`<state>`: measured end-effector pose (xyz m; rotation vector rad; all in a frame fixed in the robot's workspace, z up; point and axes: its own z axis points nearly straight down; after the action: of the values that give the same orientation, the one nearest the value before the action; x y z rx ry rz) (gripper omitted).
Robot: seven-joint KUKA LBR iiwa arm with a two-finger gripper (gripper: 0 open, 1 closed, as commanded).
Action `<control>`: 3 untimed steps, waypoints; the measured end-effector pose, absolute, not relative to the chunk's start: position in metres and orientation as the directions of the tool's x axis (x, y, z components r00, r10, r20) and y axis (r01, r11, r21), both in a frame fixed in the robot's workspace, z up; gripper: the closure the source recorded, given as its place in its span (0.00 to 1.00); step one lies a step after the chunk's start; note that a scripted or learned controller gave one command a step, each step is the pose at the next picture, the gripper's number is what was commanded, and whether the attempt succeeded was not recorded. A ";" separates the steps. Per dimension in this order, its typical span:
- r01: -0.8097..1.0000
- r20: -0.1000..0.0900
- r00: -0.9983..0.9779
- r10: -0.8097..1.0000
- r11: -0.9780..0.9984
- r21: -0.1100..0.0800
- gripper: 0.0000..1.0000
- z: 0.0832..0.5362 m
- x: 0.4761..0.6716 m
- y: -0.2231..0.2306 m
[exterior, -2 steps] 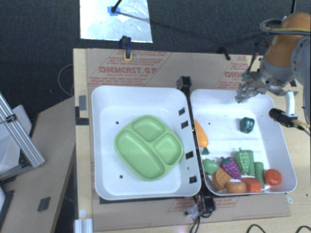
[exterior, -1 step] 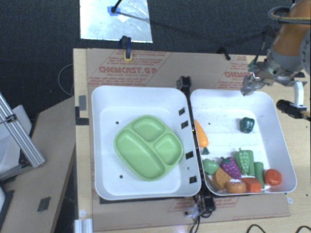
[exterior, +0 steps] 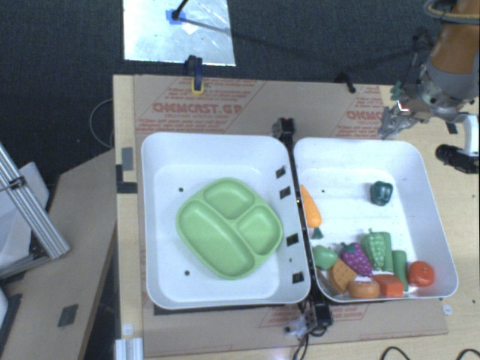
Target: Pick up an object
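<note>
Above the right bin's far corner I saw the gripper hanging over the bench; whether its fingers were spread or closed I could not tell. A dark green pepper lay alone in that bin, well apart from the toy food heaped along its near edge. A green plate sat in the left bin.

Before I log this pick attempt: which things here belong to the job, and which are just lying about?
Job: gripper; dark green pepper; carrot; purple grapes; tomato; right bin.
Lying about: green divided plate; left bin; clamp; foil sheet.
</note>
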<state>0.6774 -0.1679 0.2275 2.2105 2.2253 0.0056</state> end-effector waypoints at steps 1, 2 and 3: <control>1.000 0.001 -0.008 1.000 0.008 0.002 1.00 0.231 0.661 -0.128; 1.000 0.001 -0.009 1.000 0.009 0.001 1.00 0.232 0.636 -0.092; 1.000 0.002 -0.009 1.000 0.009 0.001 1.00 0.241 0.610 -0.047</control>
<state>0.6105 -0.0466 0.2412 2.2120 2.2325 0.0030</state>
